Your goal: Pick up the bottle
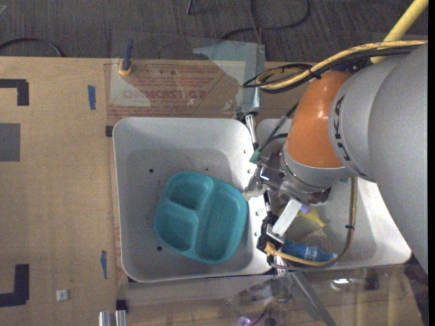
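Bottle of blue plastic (311, 252) lies on its side in the right shallow white bin (380, 231), close to that bin's lower edge and toward its lower left corner. Its long axis runs roughly along that edge. Just above it, toward the middle of the bin, sits a pale yellowish crumpled thing (317, 234) that is too blurred to name, apparently touching the bottle. A small purple scrap (307, 210) shows a little further up. The two-finger gripper (272, 194) hangs over the left edge of the same bin, above the wall shared with its neighbour. It is near the bottle but apart from it, and whether it is open or closed cannot be told from this slant. The grey arm (384, 114) with its orange band (314, 124) covers most of the bin's upper half. In the left shallow white bin (136, 155) a teal plastic plate with three compartments (200, 216) rests flat in the lower right part, close to the shared wall. Beyond the upper edge of that bin, a clear plastic sheet with faded red print (170, 90) lies on the wooden bench (54, 182).
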You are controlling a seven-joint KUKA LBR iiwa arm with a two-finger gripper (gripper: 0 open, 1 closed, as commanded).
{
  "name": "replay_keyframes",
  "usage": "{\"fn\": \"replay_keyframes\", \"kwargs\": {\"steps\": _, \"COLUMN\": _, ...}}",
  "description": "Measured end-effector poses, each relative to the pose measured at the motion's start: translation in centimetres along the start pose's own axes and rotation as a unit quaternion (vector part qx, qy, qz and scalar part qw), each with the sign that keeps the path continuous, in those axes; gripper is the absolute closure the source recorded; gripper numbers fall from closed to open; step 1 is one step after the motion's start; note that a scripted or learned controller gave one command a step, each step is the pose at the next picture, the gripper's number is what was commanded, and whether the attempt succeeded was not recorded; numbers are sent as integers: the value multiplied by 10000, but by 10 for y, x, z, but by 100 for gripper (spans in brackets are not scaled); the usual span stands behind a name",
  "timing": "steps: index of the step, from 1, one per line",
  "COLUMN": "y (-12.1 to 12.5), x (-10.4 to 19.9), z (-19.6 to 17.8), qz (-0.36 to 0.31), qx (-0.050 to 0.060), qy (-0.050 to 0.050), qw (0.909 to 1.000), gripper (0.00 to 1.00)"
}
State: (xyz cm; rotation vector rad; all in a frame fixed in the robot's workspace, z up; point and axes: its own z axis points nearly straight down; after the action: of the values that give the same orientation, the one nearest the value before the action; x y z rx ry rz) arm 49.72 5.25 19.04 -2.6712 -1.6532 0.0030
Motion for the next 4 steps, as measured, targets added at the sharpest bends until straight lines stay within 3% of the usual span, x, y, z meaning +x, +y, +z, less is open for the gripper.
{"fn": "replay_keyframes", "kwargs": {"steps": 1, "y": 3, "x": -18, "z": -55, "qz": 346, "qx": 2, "qy": -1, "qw": 9994, "gripper": 0}}
{"fn": "replay_keyframes", "kwargs": {"steps": 2, "y": -25, "x": 33, "z": -10, "qz": 1293, "qx": 21, "qy": -9, "qw": 9916, "gripper": 0}}
{"fn": "replay_keyframes", "kwargs": {"steps": 3, "y": -90, "x": 138, "z": 89, "qz": 2307, "qx": 11, "qy": -4, "qw": 9730, "gripper": 0}}
{"fn": "replay_keyframes", "kwargs": {"steps": 4, "y": -90, "x": 135, "z": 79, "qz": 2289, "qx": 6, "qy": -37, "qw": 9734, "gripper": 100}}
